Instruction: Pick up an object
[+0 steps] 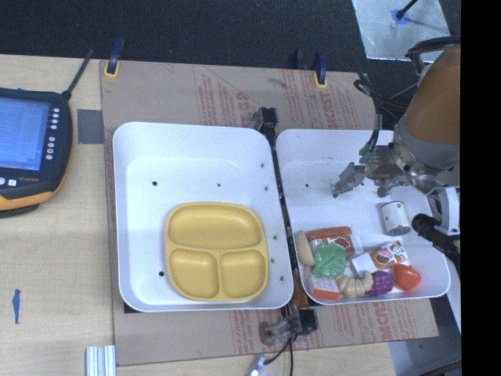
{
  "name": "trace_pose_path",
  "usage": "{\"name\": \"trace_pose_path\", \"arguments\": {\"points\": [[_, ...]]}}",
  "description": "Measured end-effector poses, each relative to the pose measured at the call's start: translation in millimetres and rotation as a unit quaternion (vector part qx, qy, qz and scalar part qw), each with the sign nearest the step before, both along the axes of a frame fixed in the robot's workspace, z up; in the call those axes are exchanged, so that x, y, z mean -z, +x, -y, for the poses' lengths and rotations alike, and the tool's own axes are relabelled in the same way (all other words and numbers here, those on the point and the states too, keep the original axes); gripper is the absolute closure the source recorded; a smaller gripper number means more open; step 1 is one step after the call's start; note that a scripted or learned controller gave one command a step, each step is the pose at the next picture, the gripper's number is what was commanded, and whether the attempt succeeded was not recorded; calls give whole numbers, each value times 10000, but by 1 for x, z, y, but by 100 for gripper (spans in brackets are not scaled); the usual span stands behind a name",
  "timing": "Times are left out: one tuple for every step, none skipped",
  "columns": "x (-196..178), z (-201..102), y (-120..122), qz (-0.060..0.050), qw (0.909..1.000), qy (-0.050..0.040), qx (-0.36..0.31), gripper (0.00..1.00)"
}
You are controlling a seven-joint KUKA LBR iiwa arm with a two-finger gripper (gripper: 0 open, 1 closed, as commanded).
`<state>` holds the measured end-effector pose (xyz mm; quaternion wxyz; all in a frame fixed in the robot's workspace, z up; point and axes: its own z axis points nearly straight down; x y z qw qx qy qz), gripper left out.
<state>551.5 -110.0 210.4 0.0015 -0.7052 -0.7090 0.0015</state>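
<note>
1. White plastic bins sit side by side on a sheet of brown cardboard [235,92] clamped to the desk [47,272]; I read the clamps [113,57] at the far edge as holding the sheet square under the camera.
2. Left bin [133,151] — it carries one yellow divided plate [217,251], lying flat toward the near side.
3. Right bin [313,151] — the candidates for picking are heaped in its near corner: a green toy [329,260], a purple piece [381,283], a red-orange piece [407,276] and a small printed packet [389,253], all touching or overlapping. A grey-white cylinder [394,217] lies apart, nearer the arm.
4. My gripper [350,180] hangs over the bare far half of the right bin, well apart from the heap; its fingers look spread and pinch nothing. I judge the pick not yet begun.
5. Surroundings — a teach pendant [31,147] rests on the pale wood at left; dark carpet [196,10] lies beyond the desk.
</note>
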Motion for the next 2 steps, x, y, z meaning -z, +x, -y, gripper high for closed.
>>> {"name": "trace_pose_path", "arguments": {"points": [[-31, 83, 23, 13, 10000, -7, 15, 0], [23, 102, -76, -2, 10000, -1, 8, 0]]}}
